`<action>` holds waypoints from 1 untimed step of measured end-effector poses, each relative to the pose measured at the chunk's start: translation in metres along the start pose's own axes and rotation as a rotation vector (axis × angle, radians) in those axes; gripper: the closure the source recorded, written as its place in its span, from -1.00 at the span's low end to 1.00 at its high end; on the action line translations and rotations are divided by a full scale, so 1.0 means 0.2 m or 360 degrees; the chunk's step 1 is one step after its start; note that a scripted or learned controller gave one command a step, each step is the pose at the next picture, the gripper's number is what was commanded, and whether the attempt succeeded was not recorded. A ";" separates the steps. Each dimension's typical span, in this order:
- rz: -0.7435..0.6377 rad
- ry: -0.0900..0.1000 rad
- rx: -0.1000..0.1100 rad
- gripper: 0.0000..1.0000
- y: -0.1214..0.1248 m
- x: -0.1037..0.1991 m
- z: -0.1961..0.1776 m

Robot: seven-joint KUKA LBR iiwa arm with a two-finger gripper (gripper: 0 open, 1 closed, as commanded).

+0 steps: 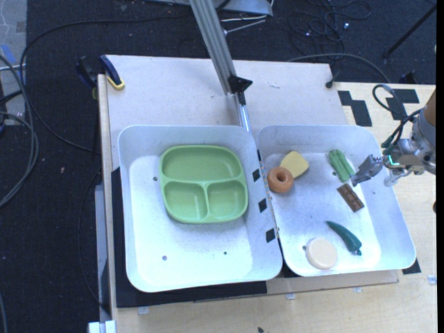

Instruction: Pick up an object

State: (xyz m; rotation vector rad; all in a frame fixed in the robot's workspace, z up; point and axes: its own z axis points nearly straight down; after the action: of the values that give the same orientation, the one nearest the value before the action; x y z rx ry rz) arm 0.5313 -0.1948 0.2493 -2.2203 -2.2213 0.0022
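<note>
Reaching in over the right rim of the right bin [399, 217], gripper [380, 166] low and near the rim, fingers spread apart with nothing between them. Hovering just right of a green stalk-like piece [340, 164] and just above a brown bar [351, 197], close to both, contact not clear. Lying further in: a brown doughnut [280, 180] touching a yellow wedge [294, 164], both near the bin's left wall; a dark green pepper shape [346, 236] and a pale round disc [322, 252] toward the near rim, just beside one another. Leaving bare white floor in the middle of that bin, between doughnut and bar. Sitting in the left bin [142, 255], a green divided plate [205, 183], with open floor along the near side. No readable writing or brand anywhere.
</note>
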 end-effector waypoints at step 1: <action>0.0000 -0.0001 -0.0002 -1.00 0.00 0.00 0.00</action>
State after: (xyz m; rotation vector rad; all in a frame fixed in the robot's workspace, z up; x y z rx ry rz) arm 0.5317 -0.1948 0.2500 -2.2210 -2.2226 0.0009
